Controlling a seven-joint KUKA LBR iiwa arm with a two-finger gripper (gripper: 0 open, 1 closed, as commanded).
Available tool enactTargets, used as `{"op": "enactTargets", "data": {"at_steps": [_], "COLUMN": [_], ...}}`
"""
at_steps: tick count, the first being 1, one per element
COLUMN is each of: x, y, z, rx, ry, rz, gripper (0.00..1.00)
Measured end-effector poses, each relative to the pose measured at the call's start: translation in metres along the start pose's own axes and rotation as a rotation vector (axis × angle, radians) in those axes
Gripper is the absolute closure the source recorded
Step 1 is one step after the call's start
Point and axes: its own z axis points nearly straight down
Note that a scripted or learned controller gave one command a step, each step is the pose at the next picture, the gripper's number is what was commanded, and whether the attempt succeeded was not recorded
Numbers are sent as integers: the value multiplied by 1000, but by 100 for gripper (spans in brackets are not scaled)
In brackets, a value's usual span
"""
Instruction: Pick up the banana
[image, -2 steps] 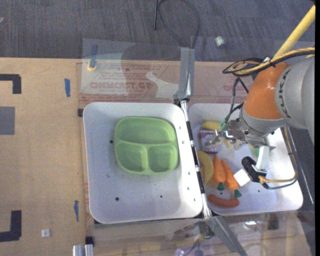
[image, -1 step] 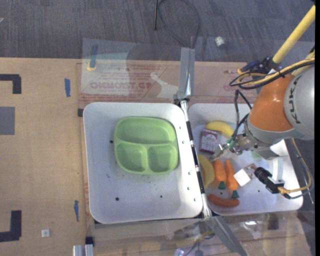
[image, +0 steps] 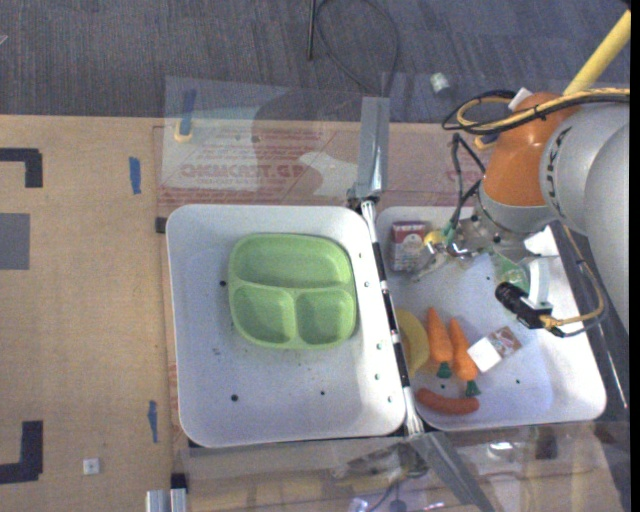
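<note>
The banana (image: 412, 338) lies in the right bin (image: 575, 395), against its left wall, just left of two carrots (image: 452, 345) that lie side by side. Near of these lies a red sausage-shaped item (image: 447, 402); a small white card (image: 492, 350) lies just right of the carrots. The gripper (image: 455, 243) is positioned over the far part of the right bin, beside a small red-and-white packet (image: 407, 245), well apart from the banana; its opening state cannot be determined and nothing is visibly held. The left bin (image: 200, 390) contains a green divided plate (image: 292, 290)
</note>
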Motion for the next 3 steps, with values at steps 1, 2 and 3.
{"op": "enactTargets", "data": {"at_steps": [1,2,3], "x": [-2,-38,-37], "y": [3,8,9], "z": [-11,-18,-18], "rx": [-11,16,14], "ry": [-8,7,7], "rz": [-2,192,192], "gripper": [100,100,0]}}
